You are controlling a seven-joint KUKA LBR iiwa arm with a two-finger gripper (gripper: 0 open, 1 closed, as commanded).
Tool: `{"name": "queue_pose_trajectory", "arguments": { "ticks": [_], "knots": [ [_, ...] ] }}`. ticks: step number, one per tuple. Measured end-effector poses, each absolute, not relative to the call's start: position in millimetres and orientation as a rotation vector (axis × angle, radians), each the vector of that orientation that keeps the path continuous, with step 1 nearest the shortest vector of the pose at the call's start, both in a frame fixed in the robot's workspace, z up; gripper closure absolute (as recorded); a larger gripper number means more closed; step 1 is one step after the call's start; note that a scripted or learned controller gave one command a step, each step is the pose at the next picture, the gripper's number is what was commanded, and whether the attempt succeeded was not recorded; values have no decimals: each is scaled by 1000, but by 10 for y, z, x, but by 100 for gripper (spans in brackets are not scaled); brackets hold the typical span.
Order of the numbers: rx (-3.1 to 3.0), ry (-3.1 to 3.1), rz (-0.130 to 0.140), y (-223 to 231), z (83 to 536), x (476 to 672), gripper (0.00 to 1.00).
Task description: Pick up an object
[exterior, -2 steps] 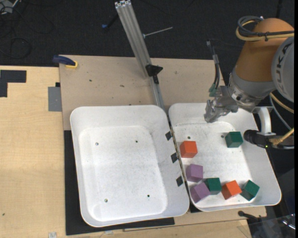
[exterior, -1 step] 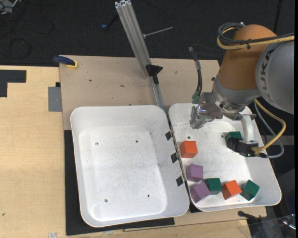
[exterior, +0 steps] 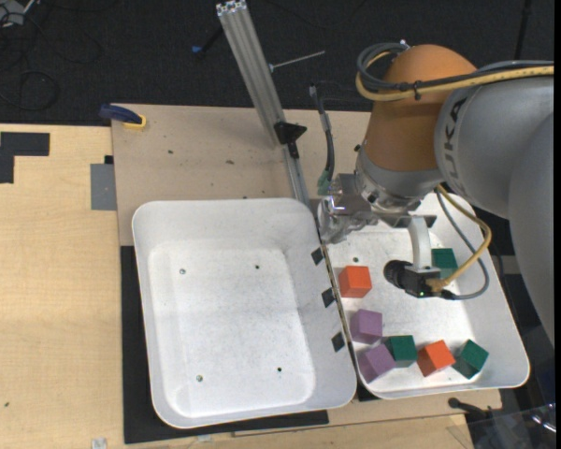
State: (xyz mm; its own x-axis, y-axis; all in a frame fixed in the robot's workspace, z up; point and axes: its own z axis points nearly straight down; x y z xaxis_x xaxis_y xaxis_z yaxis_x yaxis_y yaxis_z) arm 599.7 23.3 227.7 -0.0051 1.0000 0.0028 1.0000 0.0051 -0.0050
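Note:
Several small blocks lie in the right bin (exterior: pixel 501 337). An orange block (exterior: pixel 355 280) sits near its left wall, with a purple block (exterior: pixel 366 325) just in front of it. Along the front edge lie another purple block (exterior: pixel 376 359), a green block (exterior: pixel 402 348), an orange block (exterior: pixel 436 355) and a green block (exterior: pixel 471 356). One more green block (exterior: pixel 443 259) rests toward the right side. My gripper (exterior: pixel 339 208) hangs over the back left corner of the right bin, behind the first orange block and apart from it. Nothing shows in its grasp.
The left bin (exterior: pixel 226 325) stands beside the right one, their walls meeting at a row of black clips (exterior: pixel 328 296). A slanted aluminium post (exterior: pixel 254 68) rises behind the bins. A blue and yellow tool (exterior: pixel 122 115) lies at the bench's back left.

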Motion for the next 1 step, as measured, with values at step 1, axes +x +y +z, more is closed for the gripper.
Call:
{"name": "queue_pose_trajectory", "arguments": {
  "ticks": [1],
  "knots": [
    [-2213, -2223, 2, 765, 2379, 5876, 100]
  ]
}}
